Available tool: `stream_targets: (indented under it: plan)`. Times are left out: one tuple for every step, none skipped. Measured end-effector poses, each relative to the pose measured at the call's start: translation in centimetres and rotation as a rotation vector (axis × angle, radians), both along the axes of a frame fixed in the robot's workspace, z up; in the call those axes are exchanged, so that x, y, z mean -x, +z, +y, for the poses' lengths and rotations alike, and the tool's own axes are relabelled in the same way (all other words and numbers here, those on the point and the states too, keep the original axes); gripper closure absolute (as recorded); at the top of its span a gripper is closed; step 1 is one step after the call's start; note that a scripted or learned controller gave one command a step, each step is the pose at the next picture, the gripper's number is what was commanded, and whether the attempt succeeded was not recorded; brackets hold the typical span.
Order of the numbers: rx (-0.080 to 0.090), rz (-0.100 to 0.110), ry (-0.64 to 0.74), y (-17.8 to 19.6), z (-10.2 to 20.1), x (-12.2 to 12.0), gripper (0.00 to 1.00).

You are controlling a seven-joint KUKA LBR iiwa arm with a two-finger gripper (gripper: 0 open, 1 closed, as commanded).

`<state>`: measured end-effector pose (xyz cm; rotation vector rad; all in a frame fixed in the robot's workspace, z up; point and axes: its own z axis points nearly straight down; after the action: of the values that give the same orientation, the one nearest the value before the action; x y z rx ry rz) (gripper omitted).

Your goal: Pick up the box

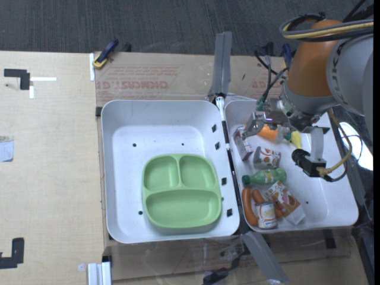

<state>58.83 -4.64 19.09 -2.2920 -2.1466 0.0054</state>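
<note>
- The grey arm with its orange band is reaching in from the right, hanging over the far part of the right bin
- The pincer is pointing leftward over that bin's far left corner, near the divider between the two bins; whether it is apart or together cannot be told from this angle, and nothing is showing between its tips
- The box, a small flat carton with orange and white print, is lying tilted in the near part of the right bin, well apart from the pincer
- A green bottle is lying on its side just beyond the box
- A small white cup with red print is sitting just below the pincer
- A small jar with a red label is resting by the box's left side, against an orange item along the bin's near left wall
- An orange object is peeking out beneath the wrist
- The left bin is carrying a green divided plate with three compartments
- Both bins are sitting side by side on the table
</note>
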Motion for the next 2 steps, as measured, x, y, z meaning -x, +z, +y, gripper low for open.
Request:
stream_targets:
  plan:
    - [-0.001, 0.000, -0.075, 0.01, -0.53, 3.86, 0.00]
    - [0.000, -0.001, -0.148, 0.04, -0.69, 3.69, 0.00]
